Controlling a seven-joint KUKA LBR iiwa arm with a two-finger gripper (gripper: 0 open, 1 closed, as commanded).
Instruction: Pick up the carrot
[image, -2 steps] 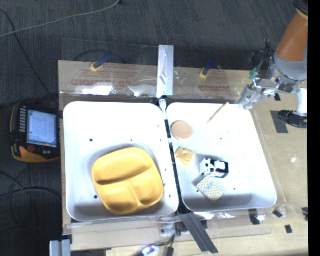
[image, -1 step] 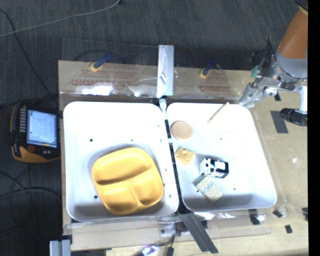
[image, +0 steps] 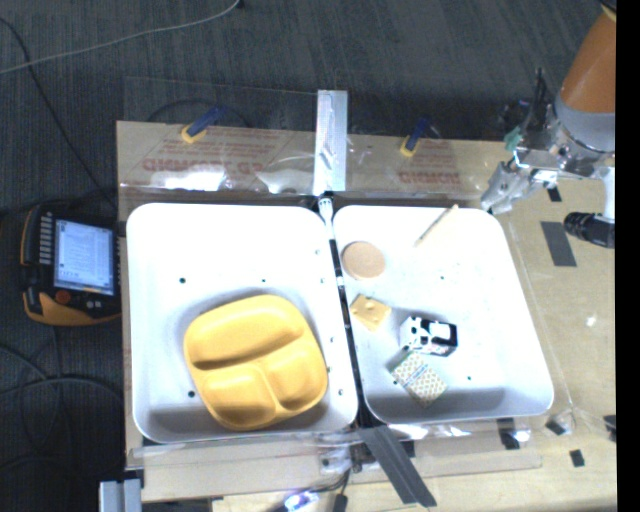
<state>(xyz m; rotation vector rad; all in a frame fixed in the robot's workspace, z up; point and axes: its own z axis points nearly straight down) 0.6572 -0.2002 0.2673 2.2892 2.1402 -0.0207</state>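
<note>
The right bin holds several small items. A round orange-tan disc lies near its back left; I cannot tell whether it is a carrot piece. In front of the disc lies a small yellow chunk. A thin pale stick lies slanted near the back wall. My gripper hangs over the bin's back right corner, well away from the disc and above the rim. The grey arm with its orange band comes in from the top right.
A black-and-white object and a checkered packet lie in the front middle of the right bin. The left bin holds a yellow divided plate. A handheld pendant sits left of the bench.
</note>
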